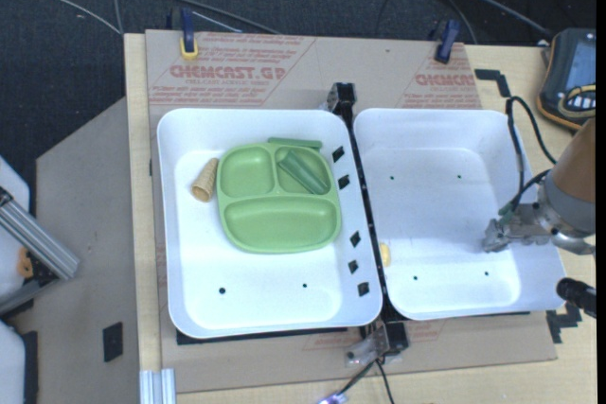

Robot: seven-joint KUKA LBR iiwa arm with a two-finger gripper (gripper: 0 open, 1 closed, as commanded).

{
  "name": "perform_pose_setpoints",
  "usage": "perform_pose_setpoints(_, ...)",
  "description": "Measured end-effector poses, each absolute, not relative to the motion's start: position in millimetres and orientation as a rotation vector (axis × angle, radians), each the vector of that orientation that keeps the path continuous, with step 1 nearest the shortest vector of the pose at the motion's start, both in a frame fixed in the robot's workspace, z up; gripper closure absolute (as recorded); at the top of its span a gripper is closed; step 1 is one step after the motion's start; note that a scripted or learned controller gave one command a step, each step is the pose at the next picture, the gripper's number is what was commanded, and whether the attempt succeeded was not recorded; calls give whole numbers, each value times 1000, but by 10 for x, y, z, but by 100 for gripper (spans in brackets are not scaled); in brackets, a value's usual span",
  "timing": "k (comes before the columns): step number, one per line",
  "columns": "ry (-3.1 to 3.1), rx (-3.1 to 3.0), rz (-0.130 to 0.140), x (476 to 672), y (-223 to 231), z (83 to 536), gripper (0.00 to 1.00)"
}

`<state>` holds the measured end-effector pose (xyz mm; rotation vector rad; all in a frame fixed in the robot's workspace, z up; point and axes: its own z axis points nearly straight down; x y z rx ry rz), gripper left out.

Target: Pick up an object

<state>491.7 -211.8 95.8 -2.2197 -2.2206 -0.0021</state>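
Grey fingers low in the right bin; whether spread or clenched, cannot tell

Two white bins side by side. One green divided plate, one green pod-looking thing on it, one tan cone next to it. Two blue clamps up top, one gripper.

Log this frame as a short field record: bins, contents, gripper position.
left bin: holds green divided plate, tan cone at the plate's left edge
plate contents: green pod-like piece in upper right compartment
right bin: gripper over its right side
small yellow object: at the right bin's left edge, by the divider
held object: none visible
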Motion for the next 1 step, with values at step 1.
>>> perform_pose_setpoints(1,-2226,-2224,-3,4974,-2136,1400,100)
